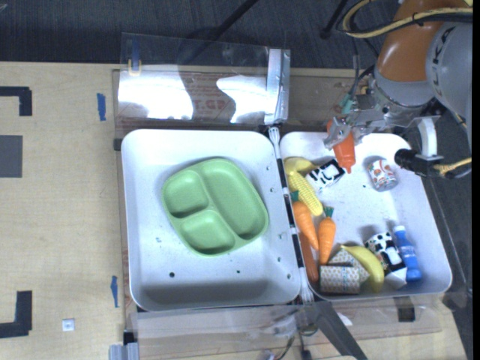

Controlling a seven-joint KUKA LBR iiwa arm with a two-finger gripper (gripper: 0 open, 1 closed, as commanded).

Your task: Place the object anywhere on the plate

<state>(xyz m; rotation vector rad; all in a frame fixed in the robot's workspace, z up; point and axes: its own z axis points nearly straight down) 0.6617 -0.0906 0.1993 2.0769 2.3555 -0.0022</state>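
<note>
Two white bins lie side by side in the camera view, and the split explains the layout: the left bin [150, 268], in the middle of the frame, bears just the green plate [215, 205] as a target, while the right bin [435, 223] serves as the supply heap. Toys crowd that bin's left wall and lower edge: an ear of corn [306, 187], two carrots [319, 235], a banana [369, 262], a blue bottle [406, 253] and a small patterned cup [382, 174] further up.

The gripper [343, 137] hangs at the upper right of the frame, over the back edge of the right bin, with a small orange-red object [345, 154] pinched between its fingers and dangling below them, clear of the heap. I judge it lifted for carrying across to the left.

The object looks short and tapered, bright orange-red, with a paler top; its exact kind is too small to tell. The plate is three-sectioned and smooth.
</note>
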